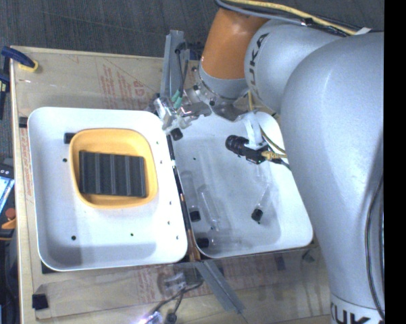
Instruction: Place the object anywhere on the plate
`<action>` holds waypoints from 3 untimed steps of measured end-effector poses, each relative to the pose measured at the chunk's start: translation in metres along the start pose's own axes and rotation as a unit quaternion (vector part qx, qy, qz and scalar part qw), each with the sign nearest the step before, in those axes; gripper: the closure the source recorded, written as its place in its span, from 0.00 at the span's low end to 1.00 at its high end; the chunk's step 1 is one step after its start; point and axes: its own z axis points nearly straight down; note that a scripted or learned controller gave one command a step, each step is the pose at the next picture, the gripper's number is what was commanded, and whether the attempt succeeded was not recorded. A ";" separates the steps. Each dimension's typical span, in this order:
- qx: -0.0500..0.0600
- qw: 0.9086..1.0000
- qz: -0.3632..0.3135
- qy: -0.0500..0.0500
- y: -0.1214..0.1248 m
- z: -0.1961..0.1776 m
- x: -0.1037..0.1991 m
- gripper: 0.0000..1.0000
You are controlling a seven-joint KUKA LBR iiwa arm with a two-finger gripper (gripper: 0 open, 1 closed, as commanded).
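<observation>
A yellow plate (113,167) with a dark ridged centre lies in the left white bin (54,235), towards its upper middle. The grey arm comes in from the right, and its orange band sits over the top edge of the right bin (290,228). My gripper (257,204) hangs below the wrist over the right bin's middle, well to the right of the plate; it looks pale and see-through, with a black tip. A faint clear shape (209,211) lies near the right bin's left wall; I cannot tell what it is. I see nothing held.
A black cable plug (243,147) juts out beside the wrist. A metal bracket with small clamps (174,106) stands at the bins' upper junction. The wooden bench (88,73) surrounds both bins, and a blue clamp (17,58) sits at its top left corner.
</observation>
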 end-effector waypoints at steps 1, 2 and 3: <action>-0.002 0.994 -0.109 -0.001 -0.019 -0.074 0.031 1.00; 0.001 0.979 -0.205 0.000 -0.008 0.001 0.097 1.00; 0.001 0.979 -0.204 0.000 -0.009 0.001 0.097 0.00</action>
